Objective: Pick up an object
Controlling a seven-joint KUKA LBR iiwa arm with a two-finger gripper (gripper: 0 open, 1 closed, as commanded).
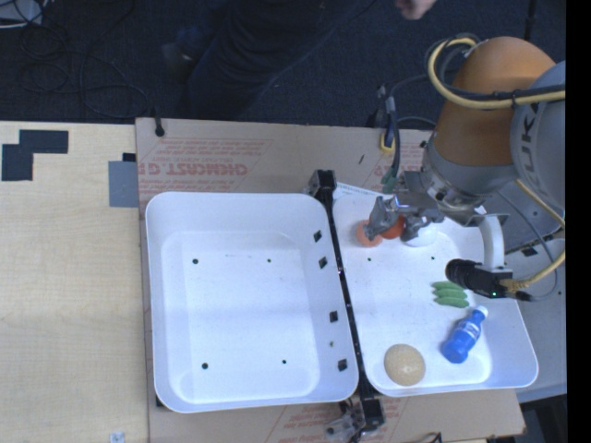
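The orange object lies in the right bin, at its far left corner, just beside the divider between the bins. The gripper sits right over it, touching or nearly so; whether its fingers are open or closed cannot be told. A white object lies just right of the orange one. Nearer the right bin's right wall lie green pods, and below them a blue bottle. A tan ball rests near the front wall. The left bin adjoins.
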